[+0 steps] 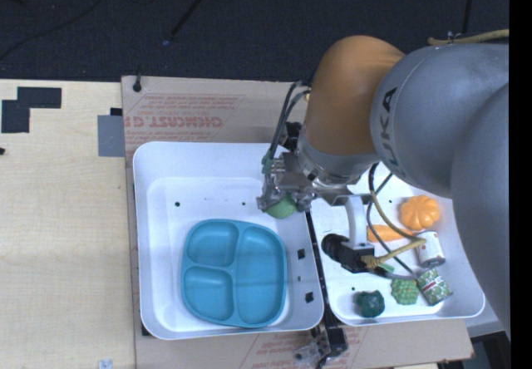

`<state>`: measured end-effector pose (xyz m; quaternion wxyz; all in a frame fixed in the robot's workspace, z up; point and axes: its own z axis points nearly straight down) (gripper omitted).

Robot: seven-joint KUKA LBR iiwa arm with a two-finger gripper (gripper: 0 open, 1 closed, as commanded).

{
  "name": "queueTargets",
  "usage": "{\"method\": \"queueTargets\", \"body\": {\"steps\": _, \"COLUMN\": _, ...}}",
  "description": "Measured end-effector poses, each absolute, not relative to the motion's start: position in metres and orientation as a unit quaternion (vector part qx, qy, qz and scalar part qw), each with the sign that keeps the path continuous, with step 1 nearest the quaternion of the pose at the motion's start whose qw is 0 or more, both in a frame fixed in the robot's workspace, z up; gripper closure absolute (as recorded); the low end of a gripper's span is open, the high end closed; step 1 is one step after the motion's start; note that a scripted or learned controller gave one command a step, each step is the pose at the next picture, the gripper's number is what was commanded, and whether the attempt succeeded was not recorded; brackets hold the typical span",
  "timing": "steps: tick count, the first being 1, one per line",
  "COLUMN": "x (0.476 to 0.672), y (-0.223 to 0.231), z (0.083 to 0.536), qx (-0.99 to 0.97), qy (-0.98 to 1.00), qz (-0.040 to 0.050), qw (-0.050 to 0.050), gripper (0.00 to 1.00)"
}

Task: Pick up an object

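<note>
A small green object (pixel 281 209), rounded and pale, lies in the left bin (pixel 158 193) at about 2 o'clock on the bin's floor, close to the wall it shares with its neighbour. The pincer (pixel 281 193) is directly over it, with its tip down on the object's top. You cannot tell from this slant whether the pincer is released or clenched, or whether the object is gripped.

At 7 o'clock from the green object, just beside it, is a blue divided plate (pixel 234 272) with three compartments, lying flat across the lower half of the same bin.

The grey arm (pixel 449 126) reaches in from 3 o'clock, its orange band (pixel 349 93) above the wrist (the arm covers much of the right bin's upper part).

In the right bin (pixel 462 272) several small things lie near one another:
- an orange pumpkin shape (pixel 420 212) at 1 o'clock
- a slim orange piece (pixel 385 233) just at its 8 o'clock
- a small white-ended can (pixel 431 249) near the middle
- a green patterned can (pixel 433 284) below that
- a knobbly green cluster (pixel 405 291) touching the patterned can's side at 9 o'clock
- a dark teal lump (pixel 369 302) at 7 o'clock

Both bins rest on a cardboard sheet (pixel 199 114) printed in red, on the pale wooden bench (pixel 58 234).
</note>
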<state>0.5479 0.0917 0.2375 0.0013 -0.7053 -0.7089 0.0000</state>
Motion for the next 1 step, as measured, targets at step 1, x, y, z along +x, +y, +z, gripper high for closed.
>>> {"method": "queueTargets", "body": {"steps": 1, "x": 0.5458, "y": 0.0934, "z": 0.2176, "qx": -0.707, "qy": -0.707, "qz": 0.0025, "qw": 0.002, "gripper": 1.00}}
